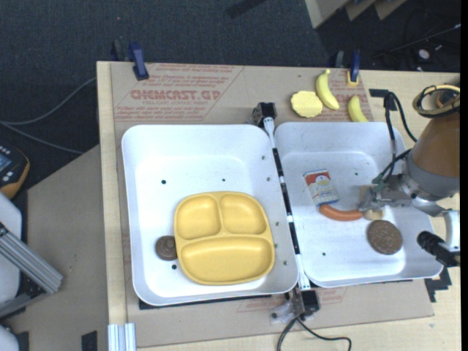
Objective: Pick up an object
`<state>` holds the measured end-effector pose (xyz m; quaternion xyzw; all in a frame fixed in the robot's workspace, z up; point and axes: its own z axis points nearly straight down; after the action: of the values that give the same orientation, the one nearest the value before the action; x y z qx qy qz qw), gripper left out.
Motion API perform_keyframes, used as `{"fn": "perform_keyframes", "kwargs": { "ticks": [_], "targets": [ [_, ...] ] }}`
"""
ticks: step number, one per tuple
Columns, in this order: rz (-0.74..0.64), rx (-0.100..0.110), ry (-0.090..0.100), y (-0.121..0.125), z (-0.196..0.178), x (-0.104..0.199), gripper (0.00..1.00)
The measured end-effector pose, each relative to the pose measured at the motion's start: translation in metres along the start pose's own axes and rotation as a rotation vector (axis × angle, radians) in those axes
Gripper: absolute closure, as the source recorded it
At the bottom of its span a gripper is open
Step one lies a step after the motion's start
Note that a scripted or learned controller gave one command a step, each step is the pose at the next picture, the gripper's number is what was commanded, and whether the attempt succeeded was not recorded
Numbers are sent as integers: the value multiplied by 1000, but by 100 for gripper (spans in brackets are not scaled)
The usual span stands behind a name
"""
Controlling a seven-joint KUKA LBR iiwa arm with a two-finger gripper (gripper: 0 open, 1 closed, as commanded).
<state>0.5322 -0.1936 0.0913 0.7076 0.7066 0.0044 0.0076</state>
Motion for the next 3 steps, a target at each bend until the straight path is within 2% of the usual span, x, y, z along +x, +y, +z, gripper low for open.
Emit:
{"fn": "perform_keyframes", "kwargs": {
  "ticks": [1,2,3],
  "targets": [
    [-4,3,-2,70,3,-17,0],
    [-3,-1,-4,70,-9,-17,100],
    [-6,15,7,37,-74,40,100]
  ]
}}
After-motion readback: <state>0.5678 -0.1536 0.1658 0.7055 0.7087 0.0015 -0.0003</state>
